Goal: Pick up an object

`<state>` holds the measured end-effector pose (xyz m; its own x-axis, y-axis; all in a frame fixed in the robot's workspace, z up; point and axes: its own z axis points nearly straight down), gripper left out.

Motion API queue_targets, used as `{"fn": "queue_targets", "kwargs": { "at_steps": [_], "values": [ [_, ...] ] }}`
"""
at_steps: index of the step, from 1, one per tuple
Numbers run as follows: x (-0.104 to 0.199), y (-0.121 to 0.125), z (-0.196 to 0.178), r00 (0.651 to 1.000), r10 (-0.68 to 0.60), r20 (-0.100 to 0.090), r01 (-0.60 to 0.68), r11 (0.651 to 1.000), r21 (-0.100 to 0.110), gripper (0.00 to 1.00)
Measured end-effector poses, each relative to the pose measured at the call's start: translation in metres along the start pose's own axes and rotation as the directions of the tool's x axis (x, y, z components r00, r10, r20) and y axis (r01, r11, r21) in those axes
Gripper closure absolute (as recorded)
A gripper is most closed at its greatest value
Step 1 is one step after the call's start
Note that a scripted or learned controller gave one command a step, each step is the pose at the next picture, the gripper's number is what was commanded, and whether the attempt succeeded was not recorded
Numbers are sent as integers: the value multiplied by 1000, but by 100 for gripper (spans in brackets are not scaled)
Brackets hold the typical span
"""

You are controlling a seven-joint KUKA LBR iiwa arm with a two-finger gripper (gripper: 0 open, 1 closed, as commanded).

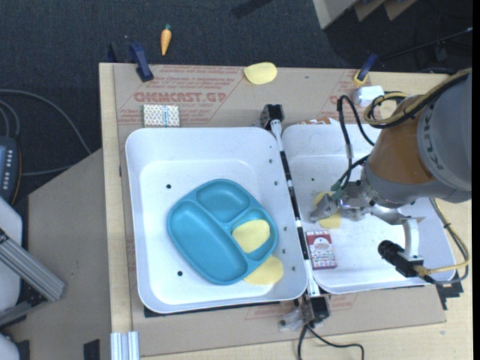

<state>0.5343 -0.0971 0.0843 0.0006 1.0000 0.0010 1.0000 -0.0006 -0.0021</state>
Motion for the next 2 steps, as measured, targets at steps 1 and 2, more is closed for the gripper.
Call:
{"fn": "queue_targets", "kwargs": {
  "at_steps": [1, 2],
  "values": [
    [4, 21, 0, 1000, -2, 2, 2, 1000, -4, 0],
    [5, -5, 0, 1000, 0, 0, 0, 1000, -1, 0]
  ]
}}
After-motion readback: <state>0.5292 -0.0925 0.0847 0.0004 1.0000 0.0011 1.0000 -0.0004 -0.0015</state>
